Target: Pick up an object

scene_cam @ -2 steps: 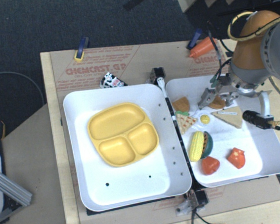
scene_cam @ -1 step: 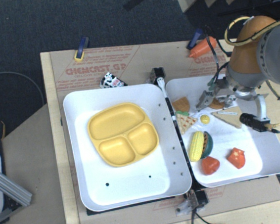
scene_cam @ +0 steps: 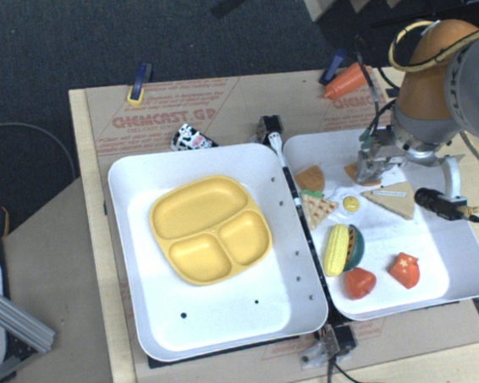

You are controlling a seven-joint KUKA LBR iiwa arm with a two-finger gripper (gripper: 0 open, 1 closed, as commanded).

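In the right bin [scene_cam: 453, 279], your gripper [scene_cam: 371, 166] hangs over toy food near a bread slice [scene_cam: 391, 203]; its finger state you cannot tell.

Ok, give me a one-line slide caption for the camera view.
Grey arm's gripper low in the right white bin of toy food; yellow divided plastic plate in the left white bin.

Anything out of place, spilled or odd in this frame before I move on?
One thing: a small black-and-white spotted toy lies on the cardboard bench top behind the left white bin, outside both bins. The yellow three-compartment plate sits flat in that bin; nothing looks spilled.
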